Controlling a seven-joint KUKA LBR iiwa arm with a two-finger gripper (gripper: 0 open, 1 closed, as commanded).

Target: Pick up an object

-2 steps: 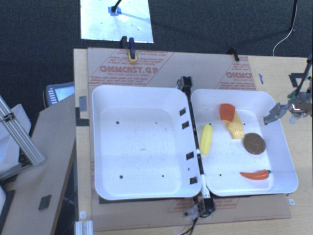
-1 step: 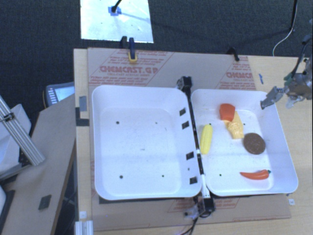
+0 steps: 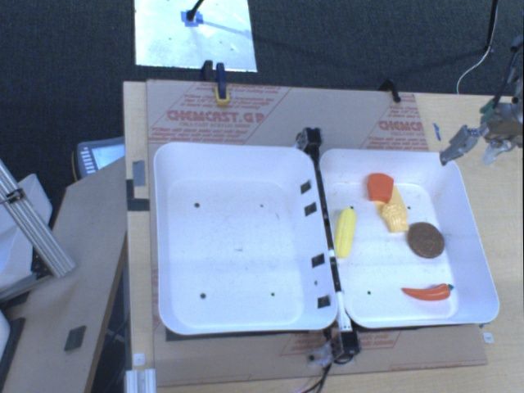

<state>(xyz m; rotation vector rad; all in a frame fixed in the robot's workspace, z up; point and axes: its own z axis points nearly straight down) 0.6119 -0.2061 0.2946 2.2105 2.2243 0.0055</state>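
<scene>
Dark carpet surrounds the pale wooden table [image 3: 98,219], where two shallow white bins sit side by side on a printed cardboard sheet [image 3: 246,109]. Over by the far right corner of the right bin [image 3: 475,244], the gripper [image 3: 476,144] hangs above the table with its fingers spread apart and nothing between them. Inside that bin lie an orange block [image 3: 379,187] touching a pale yellow piece [image 3: 395,214], a brown disc [image 3: 426,240] just beside them, a yellow corn cob [image 3: 345,232] near the divider, and a red chili pepper [image 3: 426,292] towards the front; the left bin [image 3: 172,162] sits alongside.
</scene>
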